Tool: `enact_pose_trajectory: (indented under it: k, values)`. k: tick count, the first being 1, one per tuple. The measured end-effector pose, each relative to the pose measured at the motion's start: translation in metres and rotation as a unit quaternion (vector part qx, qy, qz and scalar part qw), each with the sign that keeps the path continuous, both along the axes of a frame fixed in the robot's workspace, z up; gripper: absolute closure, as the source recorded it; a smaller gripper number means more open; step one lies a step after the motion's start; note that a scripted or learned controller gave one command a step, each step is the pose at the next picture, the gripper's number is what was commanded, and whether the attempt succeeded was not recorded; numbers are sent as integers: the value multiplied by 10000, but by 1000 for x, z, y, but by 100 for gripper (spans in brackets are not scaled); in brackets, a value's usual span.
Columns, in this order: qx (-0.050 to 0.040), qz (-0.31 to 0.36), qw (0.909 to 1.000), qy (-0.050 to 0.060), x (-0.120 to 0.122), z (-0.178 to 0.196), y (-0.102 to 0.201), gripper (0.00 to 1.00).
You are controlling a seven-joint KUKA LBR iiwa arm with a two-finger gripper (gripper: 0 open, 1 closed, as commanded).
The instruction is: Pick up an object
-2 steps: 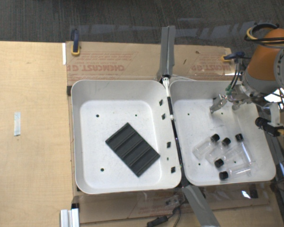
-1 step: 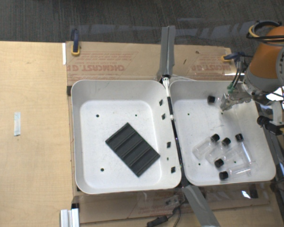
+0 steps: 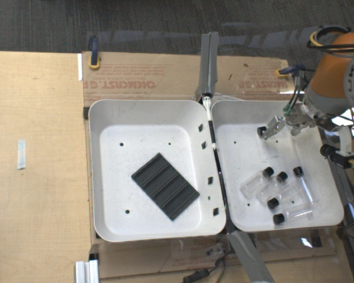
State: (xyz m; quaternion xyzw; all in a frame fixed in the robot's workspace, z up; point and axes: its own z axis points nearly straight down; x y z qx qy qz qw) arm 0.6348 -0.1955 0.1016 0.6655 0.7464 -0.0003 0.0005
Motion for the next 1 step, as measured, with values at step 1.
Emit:
enact_pose_trajectory:
  k: [1]
  values:
    - [8,197,9998,48,12,-12,49,0]
